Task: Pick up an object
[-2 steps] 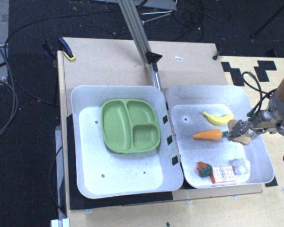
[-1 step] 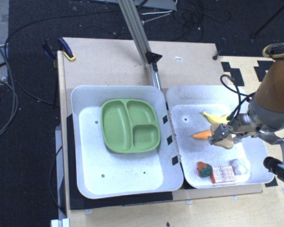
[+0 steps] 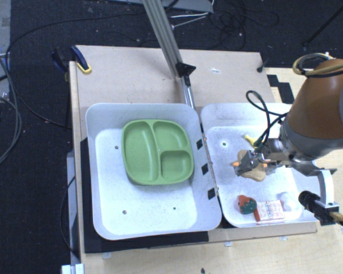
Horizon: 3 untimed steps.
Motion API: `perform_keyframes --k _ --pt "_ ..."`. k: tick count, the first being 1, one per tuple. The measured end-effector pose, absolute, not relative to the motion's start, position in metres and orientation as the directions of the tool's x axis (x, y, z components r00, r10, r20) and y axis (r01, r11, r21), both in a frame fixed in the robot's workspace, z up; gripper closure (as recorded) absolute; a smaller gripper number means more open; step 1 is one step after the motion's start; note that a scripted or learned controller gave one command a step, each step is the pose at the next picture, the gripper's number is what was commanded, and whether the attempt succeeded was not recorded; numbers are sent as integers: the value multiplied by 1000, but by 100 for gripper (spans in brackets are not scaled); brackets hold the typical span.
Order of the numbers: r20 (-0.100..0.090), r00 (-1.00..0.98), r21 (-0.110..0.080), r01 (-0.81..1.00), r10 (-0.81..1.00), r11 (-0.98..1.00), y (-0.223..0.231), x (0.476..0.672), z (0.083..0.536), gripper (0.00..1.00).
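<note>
So the table has the two white bins sitting side by side on it. The left bin has a green divided plate lying flat in it, three compartments, sitting toward the upper middle of the bin. The right bin is where the action is. The arm reaches in from the right, big orange band above the wrist, with a black cable looping up off it. The gripper is down low in the middle of the right bin, right on top of a tan, roundish object that pokes out just below it, with little bits of orange and yellow showing around the same spot. Honestly, whether the fingers are open or closed, I can't tell; it's a dark cluttered blob at that angle, and I can't see if the tan thing is actually between them or just lying under them. Closer to the front edge of that bin there's a red and green toy, and just beside it on the right a flat red and white packet, both apart from the gripper.
</note>
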<state>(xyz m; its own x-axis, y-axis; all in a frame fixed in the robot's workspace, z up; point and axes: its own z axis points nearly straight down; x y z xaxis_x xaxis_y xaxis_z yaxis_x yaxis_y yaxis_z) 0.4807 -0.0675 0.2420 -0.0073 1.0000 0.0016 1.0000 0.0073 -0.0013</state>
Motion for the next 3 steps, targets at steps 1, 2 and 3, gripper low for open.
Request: perform_keyframes --k 1,2,3 --pt "1 -7 0 1000 1000 7 -22 487 242 100" --pt "1 -8 1 1000 1000 8 28 496 247 100" --pt "1 -8 -2 1000 1000 8 91 492 237 100"
